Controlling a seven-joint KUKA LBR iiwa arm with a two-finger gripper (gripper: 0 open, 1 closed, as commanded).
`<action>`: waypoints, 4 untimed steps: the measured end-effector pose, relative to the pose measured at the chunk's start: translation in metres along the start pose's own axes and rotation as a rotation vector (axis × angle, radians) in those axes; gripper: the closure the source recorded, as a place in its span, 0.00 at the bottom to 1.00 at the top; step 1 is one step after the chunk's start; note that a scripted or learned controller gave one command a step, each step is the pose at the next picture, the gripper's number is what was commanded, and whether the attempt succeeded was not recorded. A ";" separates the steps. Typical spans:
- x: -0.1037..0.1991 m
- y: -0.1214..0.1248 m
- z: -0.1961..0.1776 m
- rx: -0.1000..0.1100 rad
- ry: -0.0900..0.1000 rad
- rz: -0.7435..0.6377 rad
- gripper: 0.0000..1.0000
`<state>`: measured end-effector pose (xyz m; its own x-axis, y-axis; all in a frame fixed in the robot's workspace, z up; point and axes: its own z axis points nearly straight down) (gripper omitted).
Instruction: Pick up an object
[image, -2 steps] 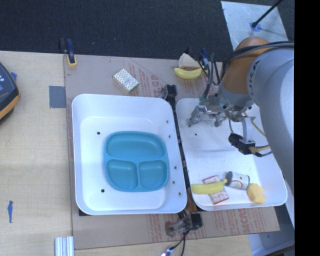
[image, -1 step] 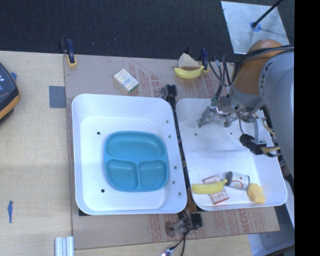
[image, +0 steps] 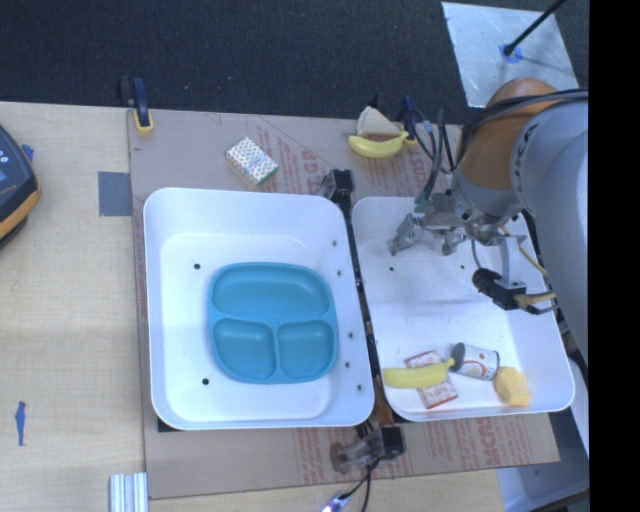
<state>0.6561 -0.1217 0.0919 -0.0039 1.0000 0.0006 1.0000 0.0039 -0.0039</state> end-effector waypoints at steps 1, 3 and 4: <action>0.029 0.000 0.000 0.001 0.001 -0.001 0.00; 0.019 -0.012 0.000 0.000 -0.001 -0.002 0.00; -0.010 -0.026 0.000 0.001 -0.001 0.001 0.00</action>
<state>0.6303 -0.1318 0.0918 -0.0028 1.0000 0.0001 1.0000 0.0028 -0.0044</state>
